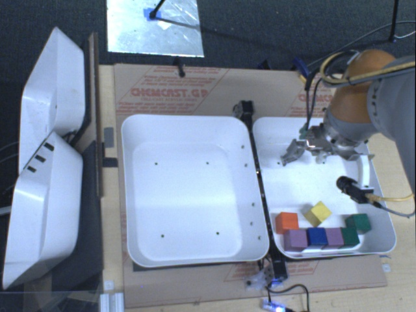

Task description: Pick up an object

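camera view: arm reaches in over right bin (pixel 273 135)
hand (pixel 292 153): fingers spread, nothing between them, above bin floor
blocks: orange cube (pixel 286 221), yellow cube (pixel 320 212), purple (pixel 296 238), blue (pixel 317 236), green (pixel 357 223), all well below hand, near bin's front edge
left bin (pixel 188 125): beside hand's left

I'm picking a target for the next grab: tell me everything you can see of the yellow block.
The yellow block is a small cube, plain and matte, perhaps wood or foam. It lies in the right bin, near the front, turned cornerwise to the bin's walls. It sits just behind a row of purple, blue, purple and green blocks, with an orange block to its left, apart from it. The pincer is farther back, not touching it.
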Robot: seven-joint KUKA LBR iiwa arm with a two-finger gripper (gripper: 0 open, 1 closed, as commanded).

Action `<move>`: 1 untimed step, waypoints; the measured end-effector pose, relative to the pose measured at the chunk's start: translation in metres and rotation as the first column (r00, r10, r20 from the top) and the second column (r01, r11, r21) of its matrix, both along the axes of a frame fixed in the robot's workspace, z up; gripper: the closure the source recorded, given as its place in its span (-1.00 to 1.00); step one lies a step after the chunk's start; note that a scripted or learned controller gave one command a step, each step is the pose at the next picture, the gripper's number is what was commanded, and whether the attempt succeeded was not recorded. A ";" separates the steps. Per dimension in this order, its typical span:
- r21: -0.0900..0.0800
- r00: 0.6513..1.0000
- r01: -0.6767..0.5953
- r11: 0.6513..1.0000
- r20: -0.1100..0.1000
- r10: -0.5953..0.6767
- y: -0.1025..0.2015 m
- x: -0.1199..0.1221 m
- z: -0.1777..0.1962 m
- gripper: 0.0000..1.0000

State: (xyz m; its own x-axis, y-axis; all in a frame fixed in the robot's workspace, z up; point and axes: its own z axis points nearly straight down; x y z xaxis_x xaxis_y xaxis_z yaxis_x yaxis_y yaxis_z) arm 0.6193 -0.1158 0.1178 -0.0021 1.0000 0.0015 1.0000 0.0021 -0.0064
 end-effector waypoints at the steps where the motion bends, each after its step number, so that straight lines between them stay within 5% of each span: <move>1: -0.001 1.000 0.000 1.000 0.005 0.000 0.016 -0.001 -0.032 -1.00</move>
